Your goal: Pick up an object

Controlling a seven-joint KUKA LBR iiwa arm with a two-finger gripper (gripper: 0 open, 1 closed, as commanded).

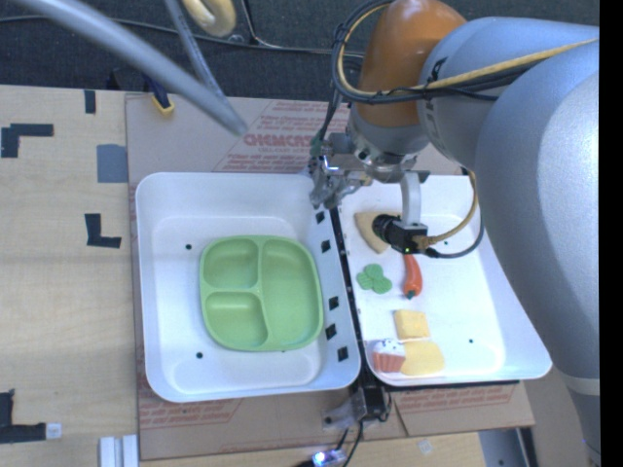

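Observation:
My gripper [327, 185] hangs over the far end of the divider between the two bins, at the back left corner of the right bin [487, 290]. Nothing shows in its grasp. In the right bin lie a tan wedge [367, 230] just right of the gripper, a green leafy piece [374, 280], a red-orange pepper-like piece [414, 276], a yellow block [410, 323], a pale yellow wedge [423, 360] and a small red and white piece [387, 358]. The arm's wrist hides the bin's back edge.
The left bin [161, 261] holds a green divided plate [261, 292] in its middle. Black clips run along the divider [336, 290] between the bins. A grey pole [127, 42] crosses the upper left above the bench.

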